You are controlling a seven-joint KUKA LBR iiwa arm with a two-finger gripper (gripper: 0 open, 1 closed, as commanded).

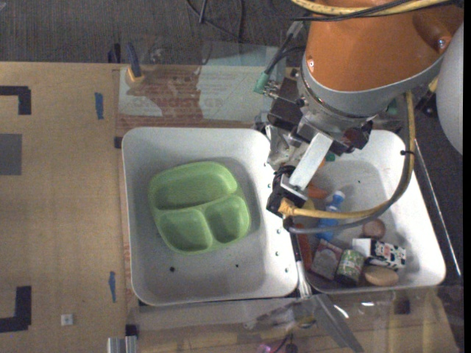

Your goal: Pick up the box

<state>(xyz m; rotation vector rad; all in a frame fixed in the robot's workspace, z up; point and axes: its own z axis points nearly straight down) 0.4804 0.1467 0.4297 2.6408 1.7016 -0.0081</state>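
A small white box with black markings [388, 254] lies near the front right of the right bin [423, 219]. A flat dark maroon box [326, 259] lies at the bin's front left. The arm's orange wrist [368, 43] hangs over the back of this bin. My gripper [285, 151] sits under the wrist at the bin's back left corner, near the wall between the two bins. It is well apart from both boxes, and nothing shows in its grasp.
A green divided plate [199, 206] lies in the left bin [140, 197]. Beside the boxes in the right bin are a green can [351, 265], a tan round thing [380, 276], a pinkish disc [374, 229], a blue-and-white bottle [333, 201] and an orange item [316, 192].
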